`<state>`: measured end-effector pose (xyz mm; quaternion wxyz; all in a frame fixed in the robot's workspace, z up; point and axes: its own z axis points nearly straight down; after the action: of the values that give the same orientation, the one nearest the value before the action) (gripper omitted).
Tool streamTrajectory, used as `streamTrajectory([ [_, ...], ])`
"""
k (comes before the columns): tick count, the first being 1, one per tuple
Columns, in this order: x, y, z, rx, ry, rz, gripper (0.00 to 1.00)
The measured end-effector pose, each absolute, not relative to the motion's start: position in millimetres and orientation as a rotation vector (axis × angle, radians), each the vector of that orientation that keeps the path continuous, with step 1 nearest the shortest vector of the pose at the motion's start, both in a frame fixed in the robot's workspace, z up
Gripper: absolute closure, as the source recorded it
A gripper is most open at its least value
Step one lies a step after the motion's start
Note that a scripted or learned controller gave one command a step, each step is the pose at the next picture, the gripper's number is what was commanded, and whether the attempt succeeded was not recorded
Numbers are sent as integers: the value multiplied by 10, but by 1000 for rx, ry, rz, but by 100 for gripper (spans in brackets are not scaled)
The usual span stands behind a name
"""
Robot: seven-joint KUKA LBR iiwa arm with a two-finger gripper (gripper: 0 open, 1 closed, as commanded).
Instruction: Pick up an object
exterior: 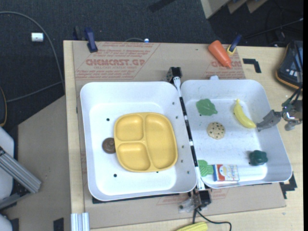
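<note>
Camera view, bench: two white bins sit side by side on a brown board, left bin (91, 129) and right bin (269, 172), their inner walls touching down the middle of the frame.
Left bin: there's a yellow divided plate (144, 141) lying flat at centre, three compartments up, and a small brown round piece (109, 145) tucked against its left edge.
Right bin, upper part: a green leaf-shaped piece (207, 107) at upper left, a yellow banana (243, 114) just right of it, slanting down to the right.
Right bin, middle: a speckled cookie (216, 130) sits between leaf and banana, a little lower.
Right bin, lower part: a dark green lump (258, 158) near the right wall; a small carton (225, 173) with red and blue print lies flat along the bottom wall, a green bit touching its left end.
Gripper (270, 120): at the right edge of the frame, over the right bin's right wall, near the banana's lower tip and apart from it. How it stands, wide or closed, I cannot tell; nothing visibly in its hold.
Board, upper right: an orange carrot-like toy (220, 54) lies outside the bins.
</note>
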<state>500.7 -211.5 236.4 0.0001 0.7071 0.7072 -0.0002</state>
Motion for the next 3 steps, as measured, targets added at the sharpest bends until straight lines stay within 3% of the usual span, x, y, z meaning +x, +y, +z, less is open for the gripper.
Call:
streamTrajectory([
  [1, 5668, -1899, 1575, 2220, 2223, 0, 0],
  [2, 5880, -2027, 839, 2222, 2224, -2, 0],
  [3, 6330, -1805, 851, 2218, 2222, 2, 0],
])
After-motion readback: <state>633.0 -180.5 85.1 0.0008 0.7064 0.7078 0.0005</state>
